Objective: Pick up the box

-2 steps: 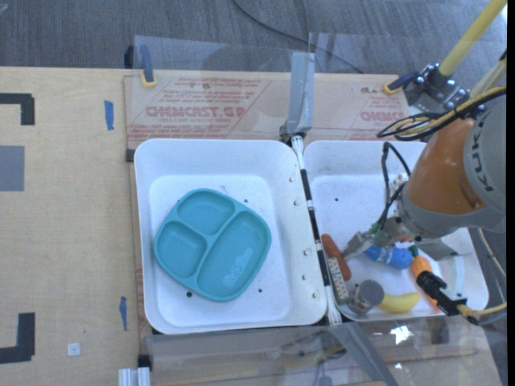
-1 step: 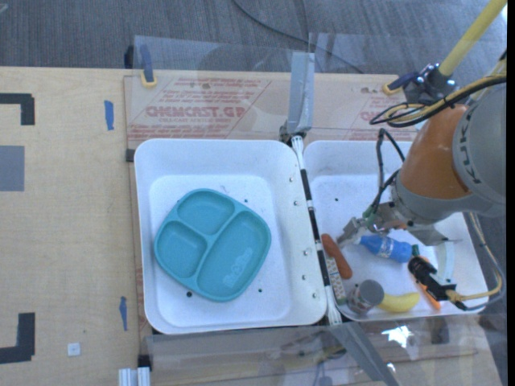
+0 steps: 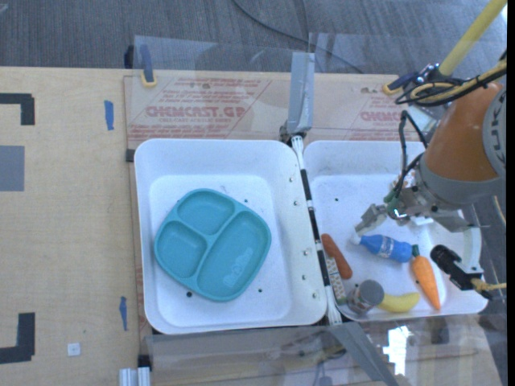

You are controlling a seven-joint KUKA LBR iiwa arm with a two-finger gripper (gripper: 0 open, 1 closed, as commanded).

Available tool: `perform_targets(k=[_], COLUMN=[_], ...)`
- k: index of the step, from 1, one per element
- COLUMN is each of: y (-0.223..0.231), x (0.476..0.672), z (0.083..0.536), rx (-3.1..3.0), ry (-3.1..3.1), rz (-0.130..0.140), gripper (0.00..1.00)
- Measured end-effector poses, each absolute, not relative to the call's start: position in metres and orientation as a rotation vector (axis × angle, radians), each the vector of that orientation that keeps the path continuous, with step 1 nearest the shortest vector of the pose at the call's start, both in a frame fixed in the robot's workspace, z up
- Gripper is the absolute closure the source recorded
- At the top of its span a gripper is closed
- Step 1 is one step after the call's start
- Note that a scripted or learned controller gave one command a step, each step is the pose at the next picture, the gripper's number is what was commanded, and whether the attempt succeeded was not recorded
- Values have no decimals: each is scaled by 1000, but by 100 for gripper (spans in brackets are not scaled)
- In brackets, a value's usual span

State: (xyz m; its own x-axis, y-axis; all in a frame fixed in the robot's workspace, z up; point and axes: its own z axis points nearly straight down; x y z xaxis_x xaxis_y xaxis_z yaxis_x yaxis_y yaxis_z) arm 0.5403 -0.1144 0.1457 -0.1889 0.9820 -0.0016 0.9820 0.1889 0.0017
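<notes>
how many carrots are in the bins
1 clear carrot, near the right bin's front right corner. A brownish-orange piece by the divider may be a sausage. The arm may hide others.

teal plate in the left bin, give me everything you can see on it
The plate is teal, looks like matte plastic, with a rounded-square outline and a raised rim. Low ridges split it into three compartments: two smaller ones on its upper-left side, one large one on its lower right with faint embossed lettering too small to read. It lies flat and right side up, turned at a diagonal, on the floor of the left bin, toward the bin's lower left. It touches only the bin floor, and nothing lies in its compartments.
</notes>
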Motion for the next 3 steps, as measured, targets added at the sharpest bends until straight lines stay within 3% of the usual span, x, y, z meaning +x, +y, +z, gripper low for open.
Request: perform_targets(k=[1,3], y=[-117,-189], x=[521,593], z=[120,114], rx=[2070,1984], ry=[2366,2472], rz=[-2,14], gripper=[0,0])
